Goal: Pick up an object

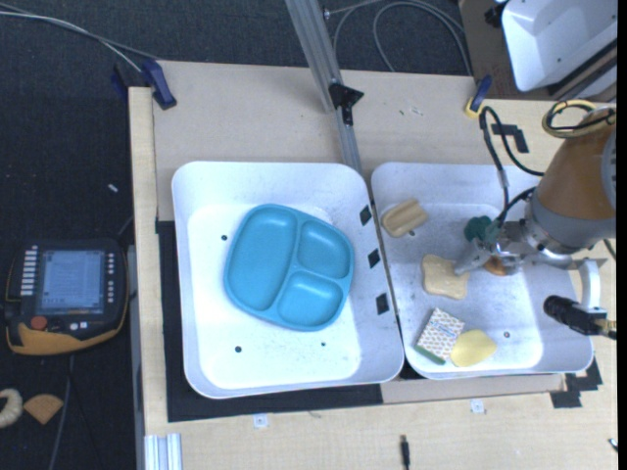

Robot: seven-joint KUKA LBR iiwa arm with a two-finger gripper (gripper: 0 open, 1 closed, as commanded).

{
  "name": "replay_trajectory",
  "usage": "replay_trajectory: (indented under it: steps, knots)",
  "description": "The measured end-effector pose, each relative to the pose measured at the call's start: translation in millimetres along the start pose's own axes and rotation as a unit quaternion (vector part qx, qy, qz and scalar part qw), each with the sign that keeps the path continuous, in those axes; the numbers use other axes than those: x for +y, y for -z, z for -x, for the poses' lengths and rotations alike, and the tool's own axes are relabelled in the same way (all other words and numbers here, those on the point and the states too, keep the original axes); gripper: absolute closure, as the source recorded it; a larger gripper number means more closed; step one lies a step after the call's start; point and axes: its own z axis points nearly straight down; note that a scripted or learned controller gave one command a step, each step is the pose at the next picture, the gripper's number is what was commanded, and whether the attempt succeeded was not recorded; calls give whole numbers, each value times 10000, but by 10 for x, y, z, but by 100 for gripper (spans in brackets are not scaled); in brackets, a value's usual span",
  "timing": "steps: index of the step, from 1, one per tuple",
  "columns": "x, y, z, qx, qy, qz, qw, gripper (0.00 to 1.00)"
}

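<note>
Left bin: glossy blue plastic divided plate. Right bin: tan rounded block, pale spongy chunk, patterned packet, smooth yellow lemon-shape. Hand low beside the chunk; grip state cannot tell. Risk: soft chunk gets nudged aside, closing on nothing.
</note>
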Motion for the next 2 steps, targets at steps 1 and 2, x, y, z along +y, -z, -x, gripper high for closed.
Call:
replay_trajectory:
  steps: [1,2]
  knots:
    - [29,156,17,-31,-1,59,10000,100]
    - [-15,738,-58,-15,3,21,10000,100]
